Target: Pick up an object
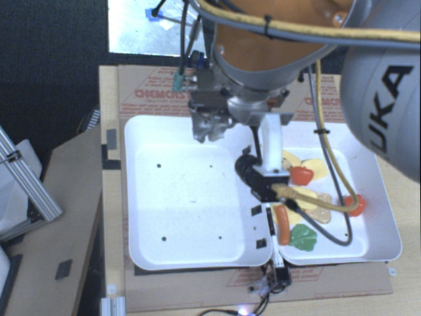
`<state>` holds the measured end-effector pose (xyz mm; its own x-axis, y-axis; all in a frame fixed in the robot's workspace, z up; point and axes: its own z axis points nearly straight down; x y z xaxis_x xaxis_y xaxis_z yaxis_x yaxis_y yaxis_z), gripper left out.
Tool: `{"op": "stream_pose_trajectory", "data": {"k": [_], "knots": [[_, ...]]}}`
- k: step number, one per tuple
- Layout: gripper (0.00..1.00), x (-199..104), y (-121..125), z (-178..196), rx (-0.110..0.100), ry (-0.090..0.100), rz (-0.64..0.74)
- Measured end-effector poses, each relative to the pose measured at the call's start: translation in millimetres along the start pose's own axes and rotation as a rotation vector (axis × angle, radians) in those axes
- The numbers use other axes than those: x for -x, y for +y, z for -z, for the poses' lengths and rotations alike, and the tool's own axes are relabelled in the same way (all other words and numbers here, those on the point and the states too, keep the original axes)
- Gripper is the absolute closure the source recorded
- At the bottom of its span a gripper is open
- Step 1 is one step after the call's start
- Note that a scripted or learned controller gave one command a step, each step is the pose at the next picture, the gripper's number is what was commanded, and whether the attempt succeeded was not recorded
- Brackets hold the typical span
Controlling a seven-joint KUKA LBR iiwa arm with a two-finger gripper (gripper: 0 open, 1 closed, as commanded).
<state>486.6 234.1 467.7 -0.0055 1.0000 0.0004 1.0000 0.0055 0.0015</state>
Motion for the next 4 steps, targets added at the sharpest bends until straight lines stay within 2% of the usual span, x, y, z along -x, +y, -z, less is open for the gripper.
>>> {"op": "stream_pose_trajectory", "data": {"k": [4], "knots": [[1.00, 0.1, 0.1, 16.7, 0.000, 0.000, 0.000]]}}
